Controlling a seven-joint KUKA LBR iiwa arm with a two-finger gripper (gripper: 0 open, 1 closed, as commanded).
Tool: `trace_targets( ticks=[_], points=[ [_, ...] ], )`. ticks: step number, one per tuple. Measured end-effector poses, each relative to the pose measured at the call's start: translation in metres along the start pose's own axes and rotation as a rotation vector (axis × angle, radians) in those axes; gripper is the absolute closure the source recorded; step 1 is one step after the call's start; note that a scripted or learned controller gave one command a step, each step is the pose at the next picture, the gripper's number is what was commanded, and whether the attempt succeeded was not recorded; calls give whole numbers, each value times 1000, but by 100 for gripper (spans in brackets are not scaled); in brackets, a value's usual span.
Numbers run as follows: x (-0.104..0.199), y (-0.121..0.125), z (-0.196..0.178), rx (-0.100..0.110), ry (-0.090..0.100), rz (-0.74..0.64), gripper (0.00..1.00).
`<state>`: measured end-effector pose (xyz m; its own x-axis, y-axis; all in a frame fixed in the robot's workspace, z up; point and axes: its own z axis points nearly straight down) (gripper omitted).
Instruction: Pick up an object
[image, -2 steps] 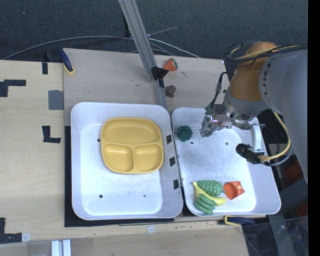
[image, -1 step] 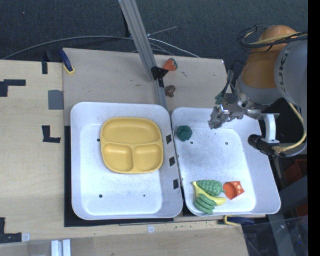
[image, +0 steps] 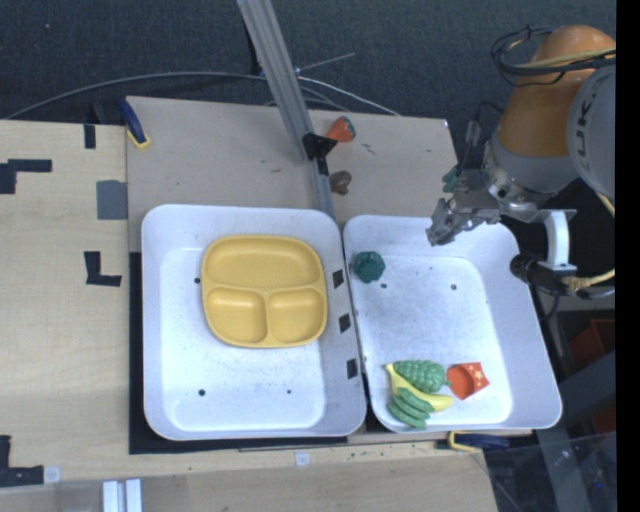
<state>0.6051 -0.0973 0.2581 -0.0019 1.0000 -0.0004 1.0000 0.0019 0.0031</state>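
Your bench (image: 60, 300) is pale wood with two shallow white bins side by side on it. The left bin (image: 170, 400) holds a yellow divided tray (image: 265, 290). In the right bin (image: 520, 370) you have a dark green lump (image: 369, 266) near the far left corner, and at the near edge a cluster: a green bumpy toy (image: 420, 375), a yellow piece (image: 432, 400), a green pod-like piece (image: 408, 409) and a red-orange piece (image: 467, 379), close together. Your gripper (image: 442, 234) sits over the far rim of the right bin, well apart from the cluster and to the right of the green lump. You cannot tell from here how its jaws stand; nothing is seen between them
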Motion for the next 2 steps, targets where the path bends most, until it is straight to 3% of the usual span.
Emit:
trace_targets(
  ticks=[2],
  points=[
    [99, -34, 23, 8, 2, -4, 100]
  ],
)
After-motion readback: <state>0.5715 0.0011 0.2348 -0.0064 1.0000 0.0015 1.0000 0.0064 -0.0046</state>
